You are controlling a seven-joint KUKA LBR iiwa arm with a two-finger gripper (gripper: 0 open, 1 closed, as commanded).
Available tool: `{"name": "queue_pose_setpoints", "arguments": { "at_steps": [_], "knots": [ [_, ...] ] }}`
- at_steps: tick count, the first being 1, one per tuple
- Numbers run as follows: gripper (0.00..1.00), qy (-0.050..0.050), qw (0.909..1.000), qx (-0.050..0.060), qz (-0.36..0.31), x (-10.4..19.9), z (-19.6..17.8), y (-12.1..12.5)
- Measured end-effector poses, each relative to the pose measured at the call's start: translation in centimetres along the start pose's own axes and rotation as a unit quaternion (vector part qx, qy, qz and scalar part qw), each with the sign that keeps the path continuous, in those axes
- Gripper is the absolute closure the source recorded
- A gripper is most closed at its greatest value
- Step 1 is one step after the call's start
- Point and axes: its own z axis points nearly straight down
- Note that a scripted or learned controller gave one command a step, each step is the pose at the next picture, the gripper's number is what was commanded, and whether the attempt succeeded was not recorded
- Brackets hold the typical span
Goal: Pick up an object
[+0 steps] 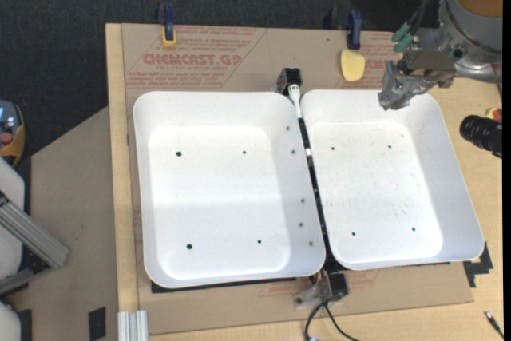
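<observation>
Pincer [397,94]: over the right bin's [447,196] far edge; open or closed, cannot tell.
Advice: find an object first, then descend squarely over it.

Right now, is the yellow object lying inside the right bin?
No, the yellow object lies on the brown board, beyond the far rim of the right bin.

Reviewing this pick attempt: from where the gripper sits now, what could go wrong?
1. The gripper hovers at the right bin's far rim; a descent here could strike the rim.
2. The yellow object lies on the board outside both bins, so a pick aimed into the bin would likely close on nothing.
</observation>
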Motion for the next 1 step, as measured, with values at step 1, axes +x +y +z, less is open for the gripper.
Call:
{"name": "queue_pose_setpoints", "arguments": {
  "at_steps": [1],
  "knots": [
    [1.0, 0.001, 1.0, 0.009, -0.003, 2.27, 11.21, 4.01]
  ]
}}
